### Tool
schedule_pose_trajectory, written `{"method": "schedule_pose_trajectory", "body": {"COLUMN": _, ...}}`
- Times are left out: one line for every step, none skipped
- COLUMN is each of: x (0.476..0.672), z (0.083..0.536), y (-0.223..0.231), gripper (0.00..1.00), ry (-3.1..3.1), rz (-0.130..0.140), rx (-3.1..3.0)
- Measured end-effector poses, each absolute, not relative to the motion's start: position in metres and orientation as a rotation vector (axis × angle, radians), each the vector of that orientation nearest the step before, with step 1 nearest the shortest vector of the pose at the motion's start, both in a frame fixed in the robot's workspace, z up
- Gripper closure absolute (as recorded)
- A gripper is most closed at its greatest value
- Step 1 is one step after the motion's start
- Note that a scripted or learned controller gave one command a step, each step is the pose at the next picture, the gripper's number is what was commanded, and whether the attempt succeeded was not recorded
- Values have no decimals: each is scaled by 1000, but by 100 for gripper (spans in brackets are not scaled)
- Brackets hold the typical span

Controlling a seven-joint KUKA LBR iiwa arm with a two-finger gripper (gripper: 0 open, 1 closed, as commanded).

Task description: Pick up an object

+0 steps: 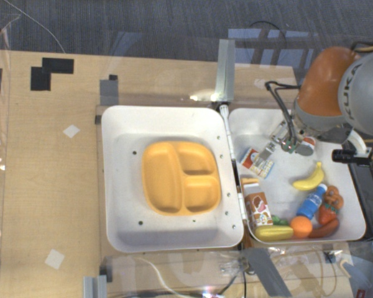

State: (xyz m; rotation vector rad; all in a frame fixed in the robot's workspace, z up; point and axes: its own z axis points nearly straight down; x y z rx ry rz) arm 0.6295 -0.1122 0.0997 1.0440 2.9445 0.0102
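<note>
Right bin (261,123): gripper (275,146) low over its upper part, just above a small carton (257,161), likely lined up for a grab; nothing seen between the fingers, and whether they stand apart or together I cannot tell. Candidates crowd the lower end: banana (309,180); blue bottle (311,203); orange (302,226); snack box (258,208); corn (273,232). Left bin (118,166): yellow tray (180,177), well apart.
</note>
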Motion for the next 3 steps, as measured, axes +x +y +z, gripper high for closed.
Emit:
{"method": "schedule_pose_trajectory", "body": {"x": 615, "z": 99, "y": -94, "gripper": 0, "ry": 2947, "rz": 8, "rx": 989}}
{"method": "schedule_pose_trajectory", "body": {"x": 605, "z": 99, "y": -89, "gripper": 0, "ry": 2963, "rz": 9, "rx": 928}}
{"method": "schedule_pose_trajectory", "body": {"x": 607, "z": 112, "y": -87, "gripper": 100, "ry": 2962, "rz": 15, "rx": 921}}
